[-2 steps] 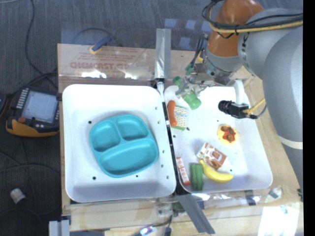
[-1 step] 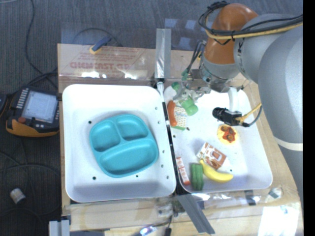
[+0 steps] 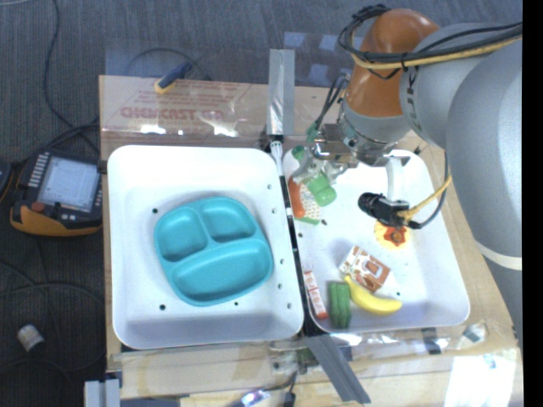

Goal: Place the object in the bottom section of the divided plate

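A blue divided plate lies in the left white bin, its large bottom section facing the bin's front. My gripper hangs over the back left corner of the right bin. A pale green object sits right at its tip, touching or just below it. Whether the green object is gripped cannot be made out. An orange-red piece lies beside it against the bin's left wall.
In the right bin lie a yellow banana, a dark green cucumber-like piece, a brown and white packet, an orange-yellow item and a red strip. A handheld pendant rests left of the bench.
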Controlling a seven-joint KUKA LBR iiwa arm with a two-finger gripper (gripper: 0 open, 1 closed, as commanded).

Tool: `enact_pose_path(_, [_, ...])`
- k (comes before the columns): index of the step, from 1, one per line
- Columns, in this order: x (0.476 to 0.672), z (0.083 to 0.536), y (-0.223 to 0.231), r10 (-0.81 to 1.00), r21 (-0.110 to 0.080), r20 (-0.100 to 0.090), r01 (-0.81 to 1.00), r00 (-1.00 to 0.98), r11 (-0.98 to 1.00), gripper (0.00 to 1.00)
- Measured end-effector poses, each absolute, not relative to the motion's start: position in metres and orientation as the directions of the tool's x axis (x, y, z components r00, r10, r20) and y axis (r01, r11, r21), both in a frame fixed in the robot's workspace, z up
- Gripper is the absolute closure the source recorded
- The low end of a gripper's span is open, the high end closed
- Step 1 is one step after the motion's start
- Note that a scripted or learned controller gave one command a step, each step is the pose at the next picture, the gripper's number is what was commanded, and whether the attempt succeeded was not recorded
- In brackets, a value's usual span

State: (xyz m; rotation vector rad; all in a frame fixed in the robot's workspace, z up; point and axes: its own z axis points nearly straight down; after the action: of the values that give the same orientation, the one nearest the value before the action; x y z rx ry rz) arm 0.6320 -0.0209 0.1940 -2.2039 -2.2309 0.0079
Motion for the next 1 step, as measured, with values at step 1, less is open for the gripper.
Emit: enact_pose_path(1, [0.5950,0.1801,0.0676,0.860,-0.005,0.004,0.860,-0.511,0.511,1.00])
